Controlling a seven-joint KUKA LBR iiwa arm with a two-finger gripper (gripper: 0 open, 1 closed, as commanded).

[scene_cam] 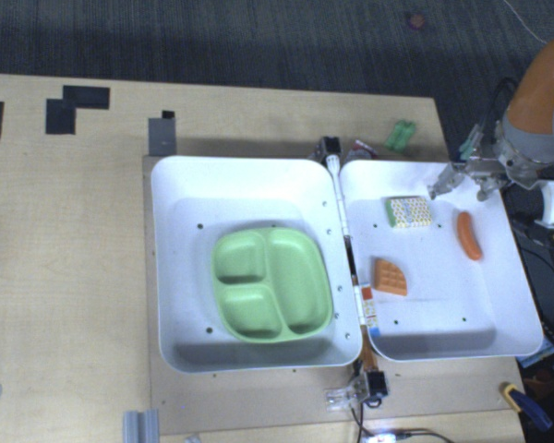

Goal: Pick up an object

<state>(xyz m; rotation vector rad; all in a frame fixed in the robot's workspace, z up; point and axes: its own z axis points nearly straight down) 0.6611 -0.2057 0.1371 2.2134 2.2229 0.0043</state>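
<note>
Tray [272,284] fills left bin [180,247]; right bin [499,330] holds three foods; claw [463,181] spread.

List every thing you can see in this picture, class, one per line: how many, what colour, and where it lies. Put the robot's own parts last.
Bins: two, white, side by side on the bench.
Divided plate: one, light green, three compartments, in the left-hand bin.
Patterned block: one, pale with coloured dots, far part of the right-hand bin.
Sausage-shaped piece: one, orange-red, right of the block, same bin.
Wedge: one, orange-brown, near the right-hand bin's left wall.
Small green object: one, on the bench beyond the bins.
Black patches: several, far left of the bench.
Arm: one, grey with orange band, at the right.
Gripper: one, over the right-hand bin's far right part; I cannot tell how it is set.
</note>
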